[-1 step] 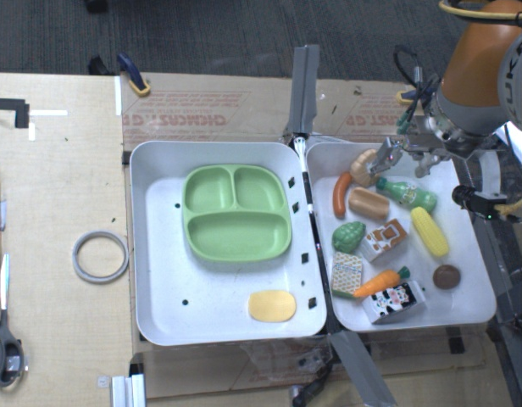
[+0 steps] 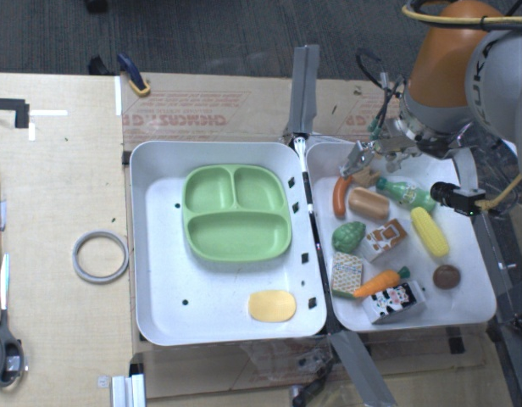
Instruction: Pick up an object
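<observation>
A: Near edge of the right bin [image 2: 485, 308] first: black-and-white carton [image 2: 395, 301], carrot [image 2: 382, 282], waffle-patterned block [image 2: 347, 271], brown ball [image 2: 447, 275]. All touching or just beside each other.

B: Middle?

A: Green leafy piece [image 2: 349, 236], small brown-and-white box [image 2: 385, 237], corn cob [image 2: 430, 231], bread roll [image 2: 369, 203], red sausage [image 2: 340, 195], green bottle [image 2: 406, 193].

B: And the gripper [image 2: 363, 161]?

A: At the bin's far-left corner, just above the sausage's far end. Fingers look slightly spread with nothing between them, though it's small and cluttered there, so maybe.

B: Risks?

A: The sausage lies near the bin wall and right beside the roll; a finger could hit the wall or land on the roll and shove both. It's round, likely to squirt out of a pinch. The bottle is close too, so it might get knocked.

B: Left bin [image 2: 151, 253]?

A: Green divided plate [image 2: 237, 212], yellow oval [image 2: 272, 305]. Well apart, no risk there.
</observation>
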Action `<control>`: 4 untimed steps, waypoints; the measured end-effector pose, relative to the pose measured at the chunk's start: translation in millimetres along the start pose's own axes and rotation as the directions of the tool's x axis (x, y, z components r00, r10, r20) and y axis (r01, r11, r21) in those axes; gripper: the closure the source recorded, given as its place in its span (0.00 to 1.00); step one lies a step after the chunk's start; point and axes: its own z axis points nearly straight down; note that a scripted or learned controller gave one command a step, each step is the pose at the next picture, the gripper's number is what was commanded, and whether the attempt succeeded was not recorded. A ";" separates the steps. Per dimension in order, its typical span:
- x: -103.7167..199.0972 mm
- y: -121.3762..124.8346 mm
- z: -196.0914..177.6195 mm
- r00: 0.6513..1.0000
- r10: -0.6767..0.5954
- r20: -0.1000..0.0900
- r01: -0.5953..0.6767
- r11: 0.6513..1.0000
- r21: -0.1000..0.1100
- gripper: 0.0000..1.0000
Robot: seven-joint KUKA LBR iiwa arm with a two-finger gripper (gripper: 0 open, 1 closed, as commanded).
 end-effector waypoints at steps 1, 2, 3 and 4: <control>-30.2 16.0 88.1 0.969 -0.246 0.003 0.246 0.969 -0.005 0.00; -3.8 -45.9 -0.5 0.939 -0.343 0.001 0.343 0.939 -0.002 0.00; -25.8 6.6 47.2 0.909 -0.417 0.002 0.417 0.909 -0.003 0.00; -25.2 -0.1 62.1 0.924 -0.382 0.001 0.382 0.924 -0.002 0.00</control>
